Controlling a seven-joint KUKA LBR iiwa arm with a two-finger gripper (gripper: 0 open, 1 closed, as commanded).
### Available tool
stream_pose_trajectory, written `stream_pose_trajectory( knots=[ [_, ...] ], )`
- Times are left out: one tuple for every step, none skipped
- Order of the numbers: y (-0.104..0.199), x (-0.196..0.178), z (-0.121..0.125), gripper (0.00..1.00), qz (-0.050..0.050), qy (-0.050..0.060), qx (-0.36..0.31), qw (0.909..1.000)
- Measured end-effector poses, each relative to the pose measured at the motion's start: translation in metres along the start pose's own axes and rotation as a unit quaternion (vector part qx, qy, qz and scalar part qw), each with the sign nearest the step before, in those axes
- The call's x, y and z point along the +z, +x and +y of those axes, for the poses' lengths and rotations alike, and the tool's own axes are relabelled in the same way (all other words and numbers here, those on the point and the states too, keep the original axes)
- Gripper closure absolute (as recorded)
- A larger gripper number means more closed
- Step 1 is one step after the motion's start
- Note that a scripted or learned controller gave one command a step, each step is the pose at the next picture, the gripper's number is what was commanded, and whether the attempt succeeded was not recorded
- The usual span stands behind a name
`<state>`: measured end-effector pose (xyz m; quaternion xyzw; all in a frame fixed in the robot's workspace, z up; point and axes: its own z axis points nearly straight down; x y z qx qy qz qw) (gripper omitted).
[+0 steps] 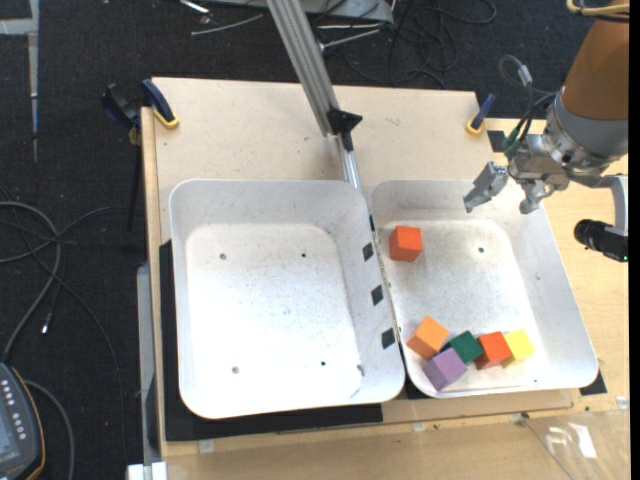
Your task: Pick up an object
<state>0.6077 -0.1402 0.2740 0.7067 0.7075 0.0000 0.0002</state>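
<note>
Gripper: gripper (pixel 507 194) hung over the far right corner of the right bin, its two fingers spread apart with nothing between them.
Floor: dark carpet (pixel 70 168) surrounded the bench, strewn with black cables, and metal framing lay at the top of the view.
Bench: pale wooden board (pixel 260 128), held by yellow-tipped clamps at its far corners, carried both bins side by side.
Arm: grey body with an orange band (pixel 603 58) entered from the upper right.
Left bin: white tray (pixel 190 208), speckled with dark scuffs.
Right bin: white tray (pixel 565 308), touching the left bin along the middle edge, held all the blocks.
Pole: slanted metal strut (pixel 305 53) ran from the top of the view down to the seam between the bins.
Lone block: orange-red cube (pixel 405 243) sat near the bin's far left, well apart from the gripper.
Cluster: orange block (pixel 429 337), purple block (pixel 446 367), green block (pixel 465 347), red-orange block (pixel 494 349) and yellow block (pixel 519 345) lay bunched together at the near edge.
</note>
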Motion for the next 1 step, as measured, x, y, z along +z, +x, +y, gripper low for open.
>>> stream_pose_trajectory(
  knots=[
    [-0.0404,0.0874,-0.0109,0.0,0.0,0.004,0.003,1.0]
  ],
)
